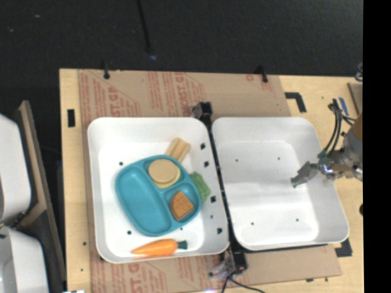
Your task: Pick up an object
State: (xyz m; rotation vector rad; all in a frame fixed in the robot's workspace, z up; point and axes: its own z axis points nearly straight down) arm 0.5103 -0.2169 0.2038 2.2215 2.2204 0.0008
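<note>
The tool (303, 174) hangs over the right edge of the right bin (269, 221), and whether it is apart or together I cannot tell, since it shows as a small grey blur. Nothing is seen held in it.

Every candidate to pick lies well away from the tool, in the left bin (101, 163) on the far side of the divider: a blue tray (137, 203) with a round cracker (164, 171) and a waffle piece (182, 205) in its compartments, a tan block (178, 148) touching the tray's upper edge, a green piece (201, 187) tucked against the tray's side nearest the tool, and a carrot (160, 247) lying apart near that bin's lower wall.

To do this step well, I judge the carrot the best target. It lies free of the tray, with room on both sides, so a grasp across its narrow width should seat cleanly. The tray looks too wide and flat, and the cracker and waffle sit low in recesses where a descent may strike the rims.

Most of the arm is cut off at the right. What the green piece is, I cannot make out, and the carrot's leafy end is too small to read.
</note>
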